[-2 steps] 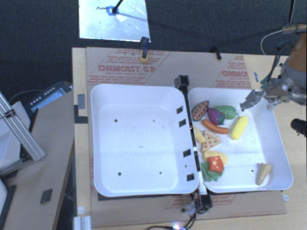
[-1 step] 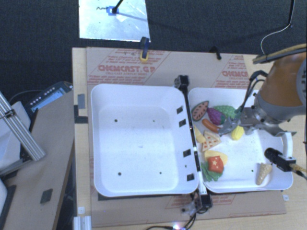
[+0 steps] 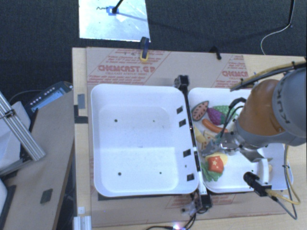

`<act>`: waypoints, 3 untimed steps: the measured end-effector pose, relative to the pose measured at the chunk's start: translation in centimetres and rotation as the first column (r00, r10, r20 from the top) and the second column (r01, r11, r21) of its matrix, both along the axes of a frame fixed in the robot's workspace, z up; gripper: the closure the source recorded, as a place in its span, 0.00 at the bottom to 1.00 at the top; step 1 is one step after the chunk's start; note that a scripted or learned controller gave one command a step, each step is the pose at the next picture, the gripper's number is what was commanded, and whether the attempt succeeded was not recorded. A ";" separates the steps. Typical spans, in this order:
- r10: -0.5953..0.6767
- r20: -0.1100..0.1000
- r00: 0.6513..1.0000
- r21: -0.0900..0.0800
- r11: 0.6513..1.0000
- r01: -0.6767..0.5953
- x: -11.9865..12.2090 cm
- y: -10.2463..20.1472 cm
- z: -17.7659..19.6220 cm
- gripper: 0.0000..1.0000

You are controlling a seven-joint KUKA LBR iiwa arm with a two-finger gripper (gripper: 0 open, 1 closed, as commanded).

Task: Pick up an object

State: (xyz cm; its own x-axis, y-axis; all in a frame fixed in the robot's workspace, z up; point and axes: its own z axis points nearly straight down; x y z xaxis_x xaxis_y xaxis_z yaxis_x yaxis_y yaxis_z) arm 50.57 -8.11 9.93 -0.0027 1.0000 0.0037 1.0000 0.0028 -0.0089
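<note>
L bin [image 3: 139, 140]: well left of the pincer, past the divider. R bin [image 3: 240, 183]: pincer [image 3: 214, 149] low over the toy food, arm [image 3: 268, 114] above it; finger spread cannot be told, nothing seen betw. them. Red-orange piece [image 3: 216, 163] just below pincer; sausage [image 3: 211, 125] and purple piece [image 3: 218, 113] above it; brown piece [image 3: 200, 110] up-left.

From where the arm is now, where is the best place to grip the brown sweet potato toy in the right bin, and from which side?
Grip the sweet potato across its narrower middle, coming straight down from above. It lies flat and slanted near the bin's far left corner, apart from the purple toy, so the fingers probably have room on both long sides.
</note>
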 end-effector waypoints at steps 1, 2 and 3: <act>0.004 0.017 1.000 -0.005 1.000 -0.003 7.4 -0.5 -1.5 0.00; 0.002 0.012 1.000 -0.004 1.000 -0.002 9.7 -0.7 -1.4 0.00; -0.002 -0.015 1.000 -0.005 1.000 0.002 15.8 -0.6 -1.9 0.00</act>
State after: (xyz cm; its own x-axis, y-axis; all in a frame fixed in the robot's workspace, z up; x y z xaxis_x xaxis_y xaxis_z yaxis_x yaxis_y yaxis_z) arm 66.38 -8.71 8.08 -0.0010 1.0000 -0.0008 0.9997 0.0009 -0.0241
